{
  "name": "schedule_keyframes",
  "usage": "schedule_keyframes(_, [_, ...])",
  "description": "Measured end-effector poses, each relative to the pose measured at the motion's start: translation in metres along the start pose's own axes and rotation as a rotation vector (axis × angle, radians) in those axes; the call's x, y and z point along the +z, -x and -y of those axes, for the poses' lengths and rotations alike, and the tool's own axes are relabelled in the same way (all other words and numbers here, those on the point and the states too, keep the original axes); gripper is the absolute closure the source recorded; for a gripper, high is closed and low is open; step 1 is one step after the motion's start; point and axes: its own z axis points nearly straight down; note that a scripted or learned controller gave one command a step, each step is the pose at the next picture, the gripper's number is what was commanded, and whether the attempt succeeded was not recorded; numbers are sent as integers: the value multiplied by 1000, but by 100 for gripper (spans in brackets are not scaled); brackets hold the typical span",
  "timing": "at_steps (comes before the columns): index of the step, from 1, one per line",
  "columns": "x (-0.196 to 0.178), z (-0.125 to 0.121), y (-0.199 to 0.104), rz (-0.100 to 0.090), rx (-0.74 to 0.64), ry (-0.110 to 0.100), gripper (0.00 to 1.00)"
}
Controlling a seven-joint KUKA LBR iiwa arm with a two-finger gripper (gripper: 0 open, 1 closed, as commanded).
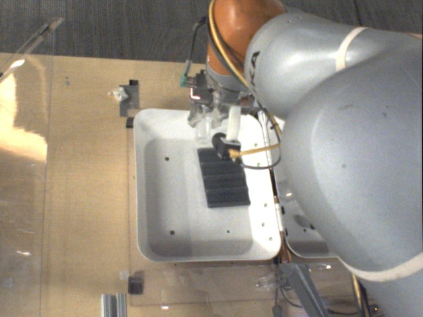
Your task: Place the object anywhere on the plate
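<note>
Pale wood worktop (73,177) carried a white bin (158,243). At its 1 o'clock lay a dark ribbed slab (225,177), likely stiff and light; grip its long edges. Above it hung the tool (211,121), its state unclear.

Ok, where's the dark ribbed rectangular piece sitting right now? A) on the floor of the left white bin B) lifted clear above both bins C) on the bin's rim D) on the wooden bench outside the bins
A: the dark ribbed piece lies flat on the floor of the left white bin, just below the gripper.
</note>
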Motion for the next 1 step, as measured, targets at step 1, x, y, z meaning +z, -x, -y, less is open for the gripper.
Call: schedule_keyframes(1, [-9, 5, -56, -1, -321, 2, 100])
